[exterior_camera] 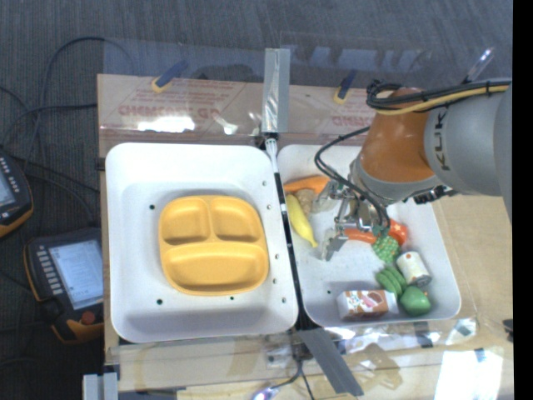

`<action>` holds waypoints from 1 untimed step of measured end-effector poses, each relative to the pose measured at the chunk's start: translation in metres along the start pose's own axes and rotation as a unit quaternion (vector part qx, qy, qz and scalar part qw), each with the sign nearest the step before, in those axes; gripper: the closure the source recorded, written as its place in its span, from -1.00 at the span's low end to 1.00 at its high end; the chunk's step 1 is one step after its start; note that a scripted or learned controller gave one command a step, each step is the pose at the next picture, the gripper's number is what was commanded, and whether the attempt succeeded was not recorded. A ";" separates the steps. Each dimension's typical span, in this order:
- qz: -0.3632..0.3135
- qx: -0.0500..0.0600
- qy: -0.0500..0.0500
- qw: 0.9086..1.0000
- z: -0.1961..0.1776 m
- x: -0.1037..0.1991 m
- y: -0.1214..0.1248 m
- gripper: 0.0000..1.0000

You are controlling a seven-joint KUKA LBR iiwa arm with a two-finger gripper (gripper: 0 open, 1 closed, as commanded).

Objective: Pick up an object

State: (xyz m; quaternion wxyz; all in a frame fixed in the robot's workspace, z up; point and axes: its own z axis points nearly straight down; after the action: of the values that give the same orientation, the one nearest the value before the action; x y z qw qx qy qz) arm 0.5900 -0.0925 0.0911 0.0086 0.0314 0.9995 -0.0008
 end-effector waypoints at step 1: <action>0.440 0.006 0.007 0.898 -0.020 -0.018 -0.006 -1.00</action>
State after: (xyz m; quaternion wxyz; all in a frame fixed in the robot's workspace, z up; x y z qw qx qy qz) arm 0.6077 -0.0994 0.1119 0.0005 0.4676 0.8840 -0.0024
